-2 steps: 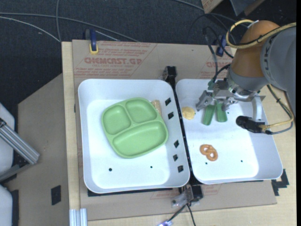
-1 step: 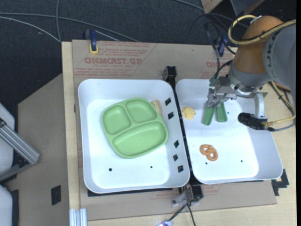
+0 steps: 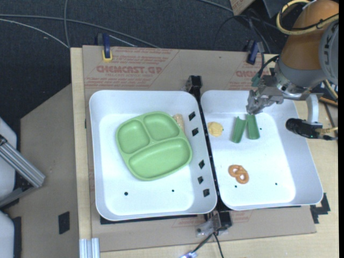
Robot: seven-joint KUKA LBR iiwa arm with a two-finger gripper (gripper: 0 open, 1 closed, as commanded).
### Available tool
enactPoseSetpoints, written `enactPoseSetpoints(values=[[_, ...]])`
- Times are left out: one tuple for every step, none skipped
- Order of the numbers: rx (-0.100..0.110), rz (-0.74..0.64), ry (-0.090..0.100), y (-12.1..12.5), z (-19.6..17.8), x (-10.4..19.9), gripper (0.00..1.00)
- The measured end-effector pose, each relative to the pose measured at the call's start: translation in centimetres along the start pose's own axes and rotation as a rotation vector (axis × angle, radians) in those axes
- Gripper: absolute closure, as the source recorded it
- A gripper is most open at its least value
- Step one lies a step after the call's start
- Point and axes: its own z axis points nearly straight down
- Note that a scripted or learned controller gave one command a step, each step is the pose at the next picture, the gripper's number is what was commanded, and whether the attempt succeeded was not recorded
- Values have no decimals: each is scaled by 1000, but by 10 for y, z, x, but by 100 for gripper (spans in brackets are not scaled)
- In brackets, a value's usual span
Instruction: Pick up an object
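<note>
In the right bin [image 3: 290,181] lie two green sticks [image 3: 245,128] side by side, a small yellow piece [image 3: 215,129] to their left, and an orange pretzel [image 3: 238,173] nearer the front. My gripper [image 3: 253,106] hangs just above the far end of the right green stick, at the bin's back middle. Nothing shows between its fingers. A green divided plate [image 3: 154,144] rests in the left bin [image 3: 107,192], with a small tan piece [image 3: 178,121] at its far right edge.
The arm's orange band [image 3: 309,20] and grey wrist reach in from the upper right. A black fitting [image 3: 303,127] sits by the right bin's right rim. Clips [image 3: 196,144] line the divider between the bins. Cables cross the dark floor behind the bench.
</note>
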Motion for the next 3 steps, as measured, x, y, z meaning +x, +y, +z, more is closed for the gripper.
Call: enactPoseSetpoints(values=[[0,-1,0,1,-39,0,100],[6,-4,2,-25,-35,52,100],[5,-5,2,-29,-35,101,100]])
